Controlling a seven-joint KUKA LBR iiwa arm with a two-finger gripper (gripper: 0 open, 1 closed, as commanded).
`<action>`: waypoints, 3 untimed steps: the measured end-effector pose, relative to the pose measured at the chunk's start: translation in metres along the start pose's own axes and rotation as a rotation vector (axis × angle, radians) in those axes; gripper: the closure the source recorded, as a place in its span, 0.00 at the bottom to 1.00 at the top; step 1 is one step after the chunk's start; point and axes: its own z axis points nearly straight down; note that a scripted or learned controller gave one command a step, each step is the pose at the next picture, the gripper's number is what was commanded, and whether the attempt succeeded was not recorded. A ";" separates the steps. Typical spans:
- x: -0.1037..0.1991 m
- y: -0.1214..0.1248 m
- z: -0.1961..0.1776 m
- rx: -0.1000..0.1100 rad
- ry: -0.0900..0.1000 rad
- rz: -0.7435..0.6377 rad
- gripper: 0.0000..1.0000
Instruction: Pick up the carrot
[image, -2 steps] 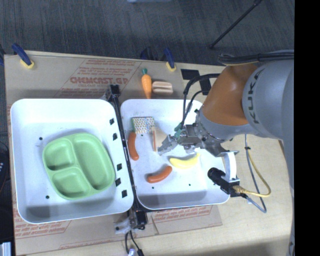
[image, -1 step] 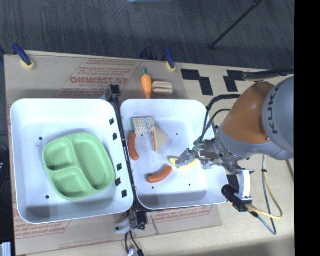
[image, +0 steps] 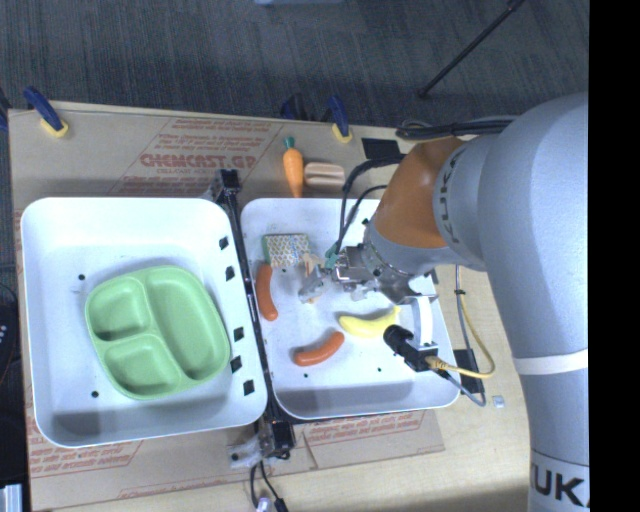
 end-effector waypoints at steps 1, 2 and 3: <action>-0.032 -0.054 -0.023 0.000 0.000 -0.085 0.00; -0.038 0.011 -0.059 -0.003 -0.001 -0.174 0.00; -0.016 -0.054 0.010 -0.018 -0.006 -0.154 0.00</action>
